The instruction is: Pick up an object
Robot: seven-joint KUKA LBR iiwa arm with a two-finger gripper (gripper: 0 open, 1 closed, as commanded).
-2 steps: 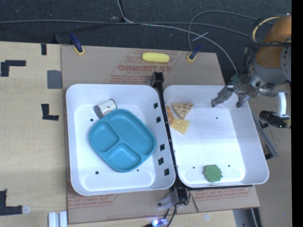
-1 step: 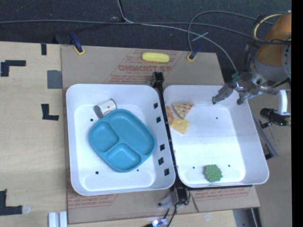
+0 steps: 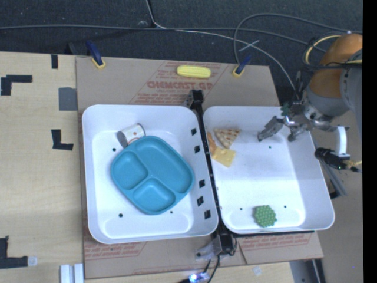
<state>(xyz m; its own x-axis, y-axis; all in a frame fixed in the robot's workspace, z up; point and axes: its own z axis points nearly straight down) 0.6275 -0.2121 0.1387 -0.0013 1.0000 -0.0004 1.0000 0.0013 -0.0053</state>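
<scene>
- The arm (image 3: 336, 81), grey with an orange band, rises toward the camera at the right edge of the frame. Its jaws hang over the upper right corner of the right bin (image 3: 312, 184). They stand apart with nothing between them.
- The table (image 3: 35, 187), pale wood, runs across the frame, with a brown cardboard sheet (image 3: 147, 87) under both bins.
- The left bin (image 3: 94, 158) sits left of centre and the right bin just beside it; their inner rims touch.
- A blue divided plate (image 3: 152, 174) lies flat in the middle of the left bin.
- A yellow oblong piece (image 3: 193, 71) lies on the cardboard above the bins, at upper centre.
- A tan waffle-like wedge (image 3: 227, 136) lies at the upper left of the right bin, well left of the jaws.
- A small white cup (image 3: 131, 134) lies on its side at the plate's upper left edge.
- A green knobbly ball (image 3: 265, 216) sits near the lower rim of the right bin.
- A yellow flat piece (image 3: 224, 155) lies just below the wedge, touching it.
- Two blue and yellow clamps (image 3: 96, 56) (image 3: 240, 66) grip the cardboard's top edge.
</scene>
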